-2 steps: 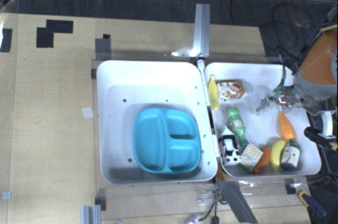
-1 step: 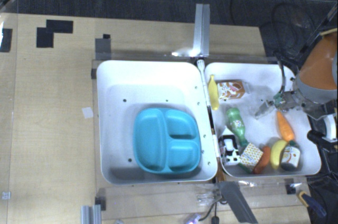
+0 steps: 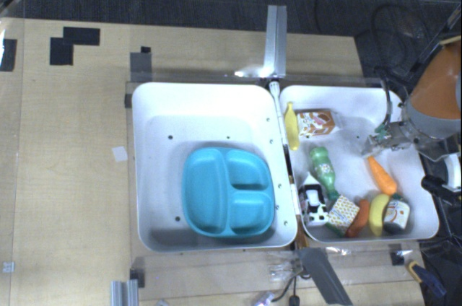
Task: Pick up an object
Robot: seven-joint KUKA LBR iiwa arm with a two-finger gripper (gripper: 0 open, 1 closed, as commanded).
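The loose toys lay crowded along the near and left sides of the right bin, likely just as they had tumbled: a green bottle beside the divider, a carrot further right, and a banana by the near wall, while the blue divided tray sat alone in the left bin. The arm reached in from the right with its gripper low over the bin's bare upper-right floor, just above the carrot. The claw was too small and blurred to say whether it stood wide or narrow, though nothing seemed to be in it.

Blue divided plate in a white bin; green bottle, orange carrot, yellow banana, checkered box
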